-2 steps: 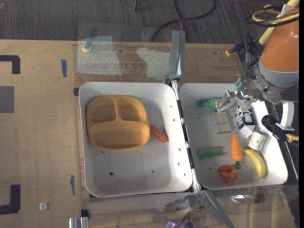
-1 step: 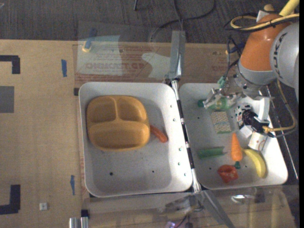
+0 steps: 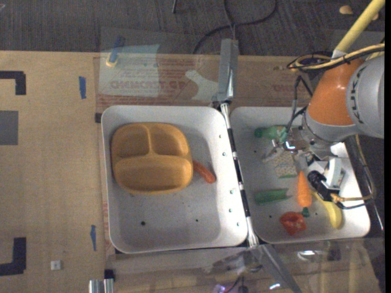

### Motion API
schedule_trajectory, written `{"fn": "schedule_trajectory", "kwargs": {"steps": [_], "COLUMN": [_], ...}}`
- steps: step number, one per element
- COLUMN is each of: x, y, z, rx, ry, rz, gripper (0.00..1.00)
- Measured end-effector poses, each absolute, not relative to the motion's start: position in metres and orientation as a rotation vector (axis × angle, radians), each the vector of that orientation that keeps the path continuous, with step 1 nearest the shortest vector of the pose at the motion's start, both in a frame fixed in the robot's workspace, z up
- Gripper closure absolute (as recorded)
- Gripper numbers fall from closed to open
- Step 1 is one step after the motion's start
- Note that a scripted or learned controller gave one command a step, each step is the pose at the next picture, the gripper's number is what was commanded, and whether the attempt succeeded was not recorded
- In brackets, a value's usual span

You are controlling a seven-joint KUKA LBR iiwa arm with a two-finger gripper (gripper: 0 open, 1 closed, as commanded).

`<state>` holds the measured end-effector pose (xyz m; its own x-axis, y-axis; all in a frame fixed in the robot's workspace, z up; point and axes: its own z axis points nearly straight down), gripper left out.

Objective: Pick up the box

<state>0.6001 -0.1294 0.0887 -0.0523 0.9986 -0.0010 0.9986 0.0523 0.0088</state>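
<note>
An orange plate (image 3: 149,157) is lying left of the right bin (image 3: 266,221). A pale speckled box (image 3: 281,163) is resting in that bin's upper middle. The gripper (image 3: 288,146) is hanging over the box's upper edge, inside the same bin; whether it is wide or narrow cannot be determined.

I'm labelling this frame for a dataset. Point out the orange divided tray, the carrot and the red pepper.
orange divided tray (image 3: 149,157): camera view, middle of its top.
carrot (image 3: 303,190): camera view, mid-length of its body.
red pepper (image 3: 293,223): camera view, centre of its red flesh.
</note>
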Motion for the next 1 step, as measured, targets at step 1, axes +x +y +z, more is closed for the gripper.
{"fn": "schedule_trajectory", "kwargs": {"steps": [1], "x": [0.6009], "y": [-0.1320], "z": [0.0996], "rx": [2.161], "ry": [2.266], "rz": [0.013], "gripper": [1.00]}}
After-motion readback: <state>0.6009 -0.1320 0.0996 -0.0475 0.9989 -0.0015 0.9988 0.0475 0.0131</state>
